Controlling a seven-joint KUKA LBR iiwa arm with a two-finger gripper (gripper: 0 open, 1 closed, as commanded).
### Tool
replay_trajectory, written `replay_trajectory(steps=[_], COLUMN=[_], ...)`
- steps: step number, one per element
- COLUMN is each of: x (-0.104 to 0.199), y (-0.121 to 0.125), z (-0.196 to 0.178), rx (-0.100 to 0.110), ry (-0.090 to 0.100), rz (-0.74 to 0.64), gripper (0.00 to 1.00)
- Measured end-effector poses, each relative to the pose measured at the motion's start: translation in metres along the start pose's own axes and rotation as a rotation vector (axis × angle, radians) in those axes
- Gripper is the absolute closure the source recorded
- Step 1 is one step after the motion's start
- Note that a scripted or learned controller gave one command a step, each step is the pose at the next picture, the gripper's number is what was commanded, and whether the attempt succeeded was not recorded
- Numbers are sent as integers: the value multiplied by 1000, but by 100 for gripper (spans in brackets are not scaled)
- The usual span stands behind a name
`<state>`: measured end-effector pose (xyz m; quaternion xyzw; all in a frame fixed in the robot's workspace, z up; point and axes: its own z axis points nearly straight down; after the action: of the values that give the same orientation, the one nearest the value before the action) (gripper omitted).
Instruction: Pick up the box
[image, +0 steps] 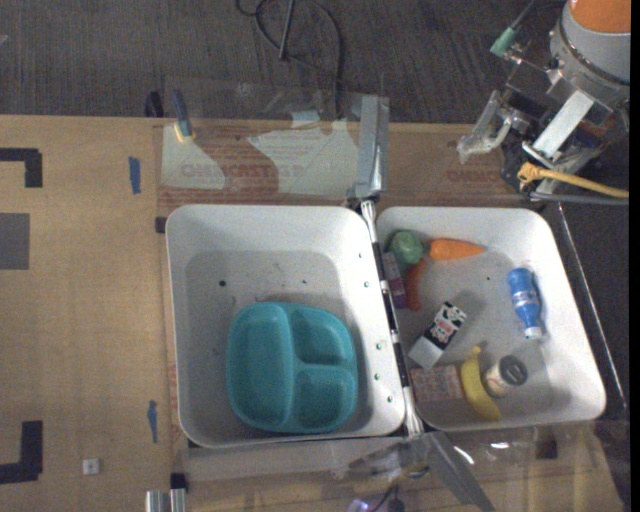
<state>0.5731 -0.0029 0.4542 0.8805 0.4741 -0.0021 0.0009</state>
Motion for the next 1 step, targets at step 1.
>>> replay_trajectory(steps=[1], x=[-41], y=[-79], z=[271], rx=[3], ry=[3], rz=[-126], gripper=[0])
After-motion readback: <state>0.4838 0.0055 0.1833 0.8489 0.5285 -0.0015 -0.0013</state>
